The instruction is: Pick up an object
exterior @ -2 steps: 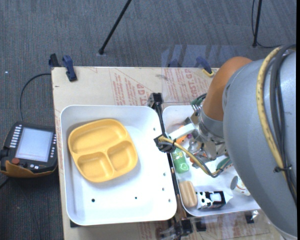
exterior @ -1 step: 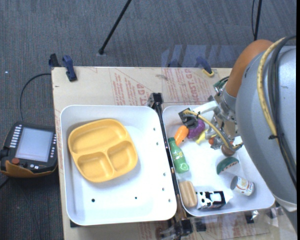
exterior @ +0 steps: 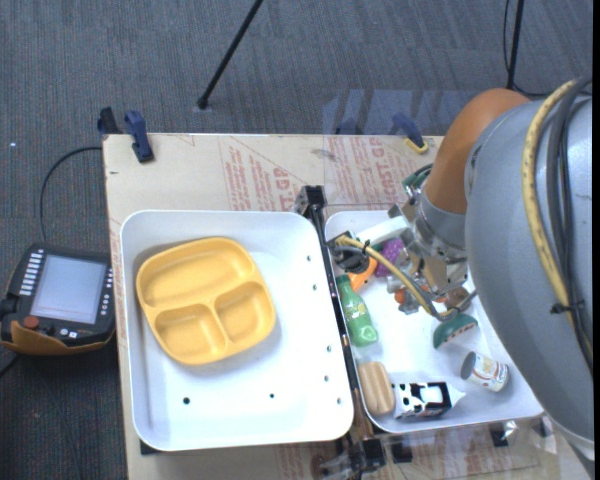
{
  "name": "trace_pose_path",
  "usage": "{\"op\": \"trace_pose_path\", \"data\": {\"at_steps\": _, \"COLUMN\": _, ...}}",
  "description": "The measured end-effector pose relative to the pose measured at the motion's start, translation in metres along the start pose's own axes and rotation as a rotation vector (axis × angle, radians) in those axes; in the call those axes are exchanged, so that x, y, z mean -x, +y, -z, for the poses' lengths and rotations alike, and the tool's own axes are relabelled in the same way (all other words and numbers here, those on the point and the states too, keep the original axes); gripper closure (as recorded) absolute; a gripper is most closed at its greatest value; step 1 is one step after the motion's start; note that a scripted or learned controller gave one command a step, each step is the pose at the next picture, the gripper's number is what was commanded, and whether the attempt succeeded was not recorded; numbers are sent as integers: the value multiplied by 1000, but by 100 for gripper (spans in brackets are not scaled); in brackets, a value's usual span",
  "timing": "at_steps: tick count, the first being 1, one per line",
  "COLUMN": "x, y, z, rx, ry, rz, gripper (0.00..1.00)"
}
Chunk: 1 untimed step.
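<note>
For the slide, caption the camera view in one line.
KUKA arm's hand lowered into the cluttered right bin near a green bottle, while a yellow divided plate sits in the left bin.

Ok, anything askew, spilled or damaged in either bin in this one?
Nothing spilled or broken. The yellow divided tray lies flat but turned at an angle in the left bin. In the right bin, the green bottle lies on its side by the inner wall, in a loose jumble.

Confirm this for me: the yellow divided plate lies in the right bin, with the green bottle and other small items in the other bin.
Wrong bin. The camera view shows the yellow divided plate in the left bin; the green bottle and other small items lie in the right bin.
</note>
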<state>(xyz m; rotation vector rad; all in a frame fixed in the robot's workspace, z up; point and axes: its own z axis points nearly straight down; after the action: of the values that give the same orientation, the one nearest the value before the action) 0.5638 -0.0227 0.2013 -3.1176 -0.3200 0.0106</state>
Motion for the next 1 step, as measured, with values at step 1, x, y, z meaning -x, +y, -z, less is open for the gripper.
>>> {"op": "trace_pose_path", "data": {"at_steps": 1, "x": -38, "y": -48, "z": -17, "rx": 2, "ry": -1, "rz": -4, "gripper": 100}}
